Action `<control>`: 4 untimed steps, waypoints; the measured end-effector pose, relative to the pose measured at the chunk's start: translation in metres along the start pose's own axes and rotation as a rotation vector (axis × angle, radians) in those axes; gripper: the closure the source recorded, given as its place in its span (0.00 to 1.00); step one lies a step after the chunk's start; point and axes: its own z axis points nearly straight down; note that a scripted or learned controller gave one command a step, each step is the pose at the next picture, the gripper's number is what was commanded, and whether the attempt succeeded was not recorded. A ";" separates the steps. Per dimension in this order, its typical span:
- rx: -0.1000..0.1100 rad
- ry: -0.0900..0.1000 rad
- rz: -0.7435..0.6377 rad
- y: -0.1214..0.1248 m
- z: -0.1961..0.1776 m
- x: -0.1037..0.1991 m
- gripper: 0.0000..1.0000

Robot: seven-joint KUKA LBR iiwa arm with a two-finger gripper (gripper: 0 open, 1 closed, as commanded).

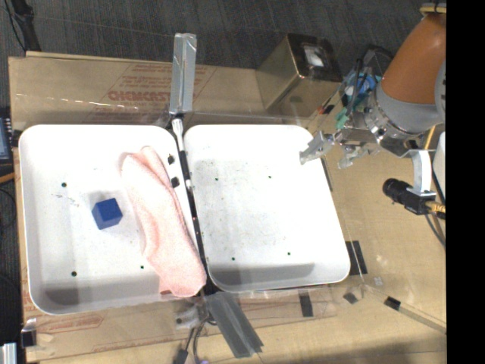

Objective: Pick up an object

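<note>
A small blue cube (107, 212) lies in the left bin (45, 158), left of its middle. A pink cloth (161, 218) is draped along that bin's right side, from its upper middle down to the front right corner. My gripper (333, 149) hovers at the far right corner of the right bin (265, 264), well away from both objects. Its fingers look spread with nothing between them.
A grey metal bar (183, 74) stands behind the divider between the bins. A tan box (299, 70) sits behind the right bin. Cardboard lies under the bins. Cables and a black fitting (405, 192) hang off the arm at the right.
</note>
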 end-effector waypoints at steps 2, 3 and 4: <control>-0.004 -0.002 -0.315 -0.041 -0.062 0.018 0.00; -0.002 -0.001 -0.444 -0.053 -0.079 0.095 0.00; 0.001 -0.001 -0.068 -0.084 -0.080 0.086 0.00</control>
